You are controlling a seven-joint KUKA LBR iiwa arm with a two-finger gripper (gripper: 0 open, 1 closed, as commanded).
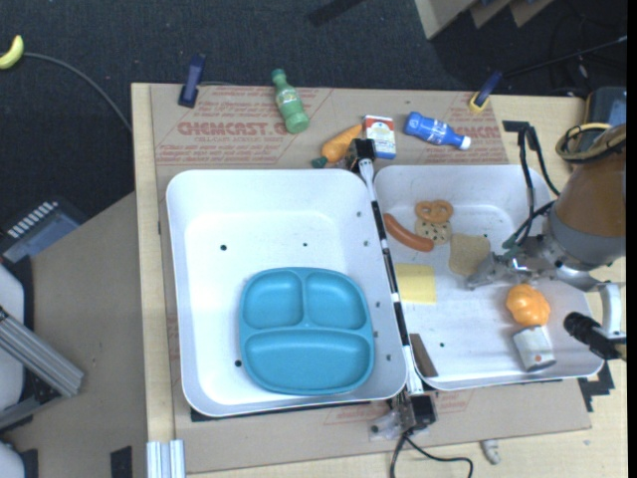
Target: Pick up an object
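Toast slice (465, 255): we take this tan square as the likeliest target; it lies in the right bin (468, 178), near the middle, with the gripper (482, 272) just at its lower right edge.
Gripper: low over the bin floor, reaching in from the right; we cannot tell whether it is released or clenched (the metal tip is too small and blurred), and we see nothing held in it.
Step in hand: the approach, as we judge it; nothing is lifted yet.
Next move: we think it calls for settling squarely over one thing, closing on it, then rising straight up.
Neighbours: an orange (528, 305) sits just below the wrist, a small grey block (533, 348) below that, near the bin's front rim. A yellow square (416, 286) lies by the wall next to the divider, a sausage (408, 232) and a pretzel (433, 210) further back.
Edges: the toast is well apart from every wall, so a flat grasp has room.
Open room: bare white floor between the yellow square and the orange.
Left bin (199, 217): carries a blue divided plate (306, 330).
Risk: we judge a thin flat slice hard to pinch.
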